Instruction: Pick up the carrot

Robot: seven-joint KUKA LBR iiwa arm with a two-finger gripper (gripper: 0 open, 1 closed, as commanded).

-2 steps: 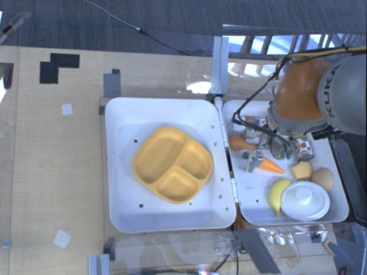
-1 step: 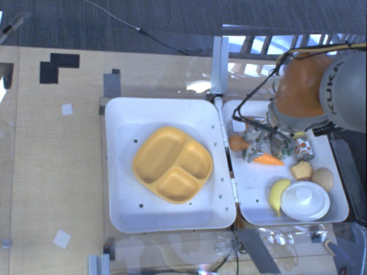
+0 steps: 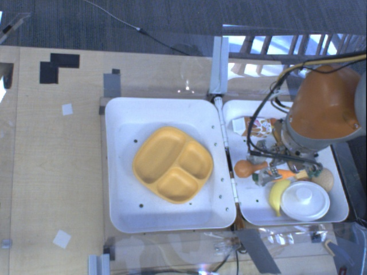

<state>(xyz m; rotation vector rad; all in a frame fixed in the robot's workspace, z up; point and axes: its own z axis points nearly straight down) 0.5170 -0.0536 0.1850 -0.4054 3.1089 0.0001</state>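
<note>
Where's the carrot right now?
The carrot lies in the right bin, near its left wall, just under the gripper. The yellow item and white cup sit to its lower right.

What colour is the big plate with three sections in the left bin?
The plate is yellow, seen clearly in the camera view.

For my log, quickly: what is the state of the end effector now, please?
End effector: down in the right bin, beside the carrot; open or closed cannot be told.
</note>
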